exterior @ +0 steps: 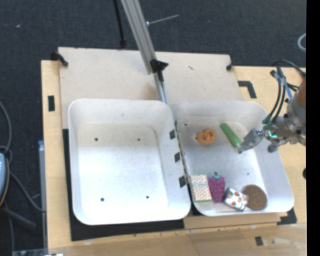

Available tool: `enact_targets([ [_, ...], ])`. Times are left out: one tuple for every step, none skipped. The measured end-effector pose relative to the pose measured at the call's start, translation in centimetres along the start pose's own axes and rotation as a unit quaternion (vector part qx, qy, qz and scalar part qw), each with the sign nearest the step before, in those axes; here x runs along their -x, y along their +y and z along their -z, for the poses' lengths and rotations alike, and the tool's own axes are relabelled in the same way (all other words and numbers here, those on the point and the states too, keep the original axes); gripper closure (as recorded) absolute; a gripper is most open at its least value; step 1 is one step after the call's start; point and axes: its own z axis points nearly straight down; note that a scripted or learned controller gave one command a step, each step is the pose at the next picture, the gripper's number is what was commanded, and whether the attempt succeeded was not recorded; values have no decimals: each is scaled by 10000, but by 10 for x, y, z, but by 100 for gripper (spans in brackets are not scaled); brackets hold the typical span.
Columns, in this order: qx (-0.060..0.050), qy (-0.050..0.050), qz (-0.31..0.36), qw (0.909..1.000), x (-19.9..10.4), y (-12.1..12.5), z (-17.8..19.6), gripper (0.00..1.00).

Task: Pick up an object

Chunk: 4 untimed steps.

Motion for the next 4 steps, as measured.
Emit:
enact_targets([
  [-32,-4,-9,10000,4,-5,-60,0],
  [-29,-4,-12,10000,2,-10,-104,0],
  [-37,-2,-17,10000,0,-5,-165,0],
  [16,0,-47,10000,1,-2,-151,100],
])
